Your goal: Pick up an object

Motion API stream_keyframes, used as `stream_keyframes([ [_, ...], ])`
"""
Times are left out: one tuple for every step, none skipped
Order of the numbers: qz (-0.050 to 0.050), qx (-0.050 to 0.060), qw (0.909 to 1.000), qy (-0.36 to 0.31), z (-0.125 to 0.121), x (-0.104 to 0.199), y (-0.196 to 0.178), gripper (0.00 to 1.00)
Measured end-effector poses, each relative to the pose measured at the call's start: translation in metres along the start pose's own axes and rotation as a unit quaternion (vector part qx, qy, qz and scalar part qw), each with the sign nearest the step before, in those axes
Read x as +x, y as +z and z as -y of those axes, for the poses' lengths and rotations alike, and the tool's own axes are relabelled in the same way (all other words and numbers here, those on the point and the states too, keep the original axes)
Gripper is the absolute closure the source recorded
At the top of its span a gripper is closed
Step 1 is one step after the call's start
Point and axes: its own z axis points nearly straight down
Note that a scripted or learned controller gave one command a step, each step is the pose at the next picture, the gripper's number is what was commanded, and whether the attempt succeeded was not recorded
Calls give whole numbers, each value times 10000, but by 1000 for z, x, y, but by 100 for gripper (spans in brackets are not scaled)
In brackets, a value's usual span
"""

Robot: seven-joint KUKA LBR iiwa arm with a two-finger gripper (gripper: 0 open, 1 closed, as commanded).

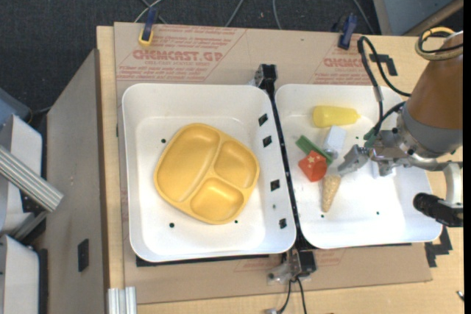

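Item: ice-cream cone (330, 192), right bin (383, 228), at 6 o'clock from the red strawberry (313, 166). Likely light, rigid plastic, tapered; you grip its wider middle. Gripper (356, 159) at 2 o'clock from it, finger state: cannot tell.

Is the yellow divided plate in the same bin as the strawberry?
No: the yellow divided plate lies in the left bin, while the strawberry lies in the right bin beside the ice cream cone.
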Motion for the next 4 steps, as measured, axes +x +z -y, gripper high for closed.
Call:
stream_keyframes([
  [10, -67, 10000, -16, -3, 0, -6, 0],
  [1, -39, 10000, -12, 3, 6, 53, 0],
  [5, -50, 10000, -14, 3, 7, 103, 0],
  [12, -81, 10000, -10, 1, 7, 89, 100],
])
